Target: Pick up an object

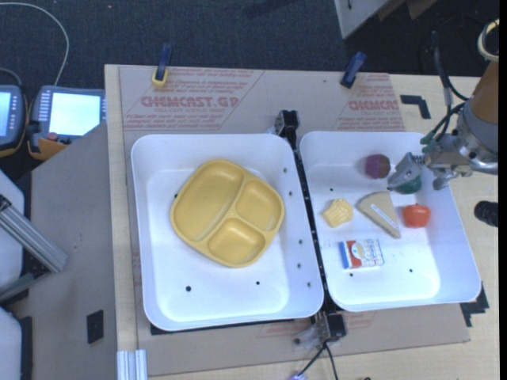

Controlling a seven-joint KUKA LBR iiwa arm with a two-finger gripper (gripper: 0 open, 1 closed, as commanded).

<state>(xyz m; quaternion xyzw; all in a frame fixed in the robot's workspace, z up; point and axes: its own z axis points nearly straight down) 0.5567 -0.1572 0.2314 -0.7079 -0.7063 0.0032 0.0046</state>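
Observation:
The right bin (451,279) holds several small items: a purple round piece (377,165), a yellow ridged piece (338,212), a beige wedge (380,212), a red round piece (416,215) and a small blue, red and white carton (362,253). My gripper (420,172) hangs over the bin's upper right part, just right of the purple piece and above the red one. A small dark green thing (408,185) shows at the gripper's lower left edge. Whether the gripper holds it is unclear.
The left bin (150,283) carries a yellow divided plate (228,212) near its middle. A black clamp (287,122) sits where the two bins meet at the back. Blue clips (352,70) hold the cardboard sheet at its far edge.

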